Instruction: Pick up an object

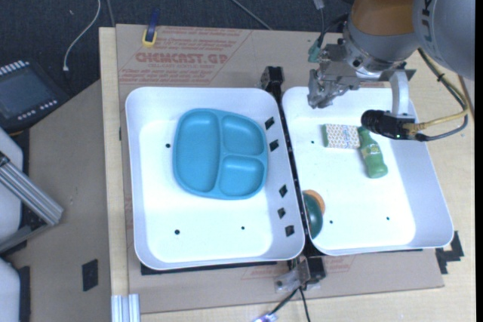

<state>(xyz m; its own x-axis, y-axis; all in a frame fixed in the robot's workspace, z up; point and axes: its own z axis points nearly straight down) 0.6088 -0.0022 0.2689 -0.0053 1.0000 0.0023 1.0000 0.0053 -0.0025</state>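
We see the pincer poised over the far edge of the right bin, near its back left corner, hanging from the grey arm with its orange band. Its tips point down toward the white floor, but from this slanted view we cannot tell how they are set. No object sits between them that we can make out, so we judge that nothing is picked up yet: the whole of the task, closing on a thing and lifting it, is left to do.

Just in front of the pincer, in the same bin, lies a small flat packet with a speckled face and a green end. Touching or just beside its right edge is a green bottle, lying on its side with a black cap end toward the back. Nearer the front left corner of that bin rests a small round toy, dark green with an orange part, close against the bin wall. Any of these three could serve as the object; the packet is nearest the pincer.

The left bin holds one blue divided plate with three compartments, lying flat near its middle, well apart from the pincer. Both bins sit side by side on a cardboard sheet on the worktop.
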